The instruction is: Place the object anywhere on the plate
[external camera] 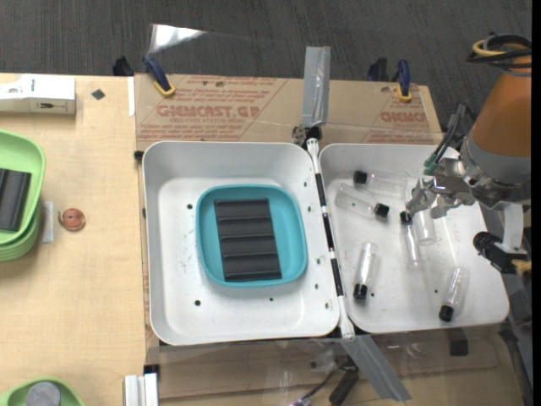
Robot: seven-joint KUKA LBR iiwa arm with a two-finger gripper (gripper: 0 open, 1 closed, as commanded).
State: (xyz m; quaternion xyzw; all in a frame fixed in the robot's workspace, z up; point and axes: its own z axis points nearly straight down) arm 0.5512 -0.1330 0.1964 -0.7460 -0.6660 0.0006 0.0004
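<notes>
My gripper (420, 212) hangs low over the right white bin (385, 311) near its right edge, to grab a clear plastic tube with a black cap (411, 241) | grip: cannot tell | teal square plate (292, 227) waits mid left white bin (169, 252).

Dark grey carpeted floor (254, 15) beyond a pale wooden bench (84, 311), with brown printed cardboard (220, 108) clamped flat (blue and yellow clips at its far edge) and stacked green trays (21, 197) at left.
</notes>
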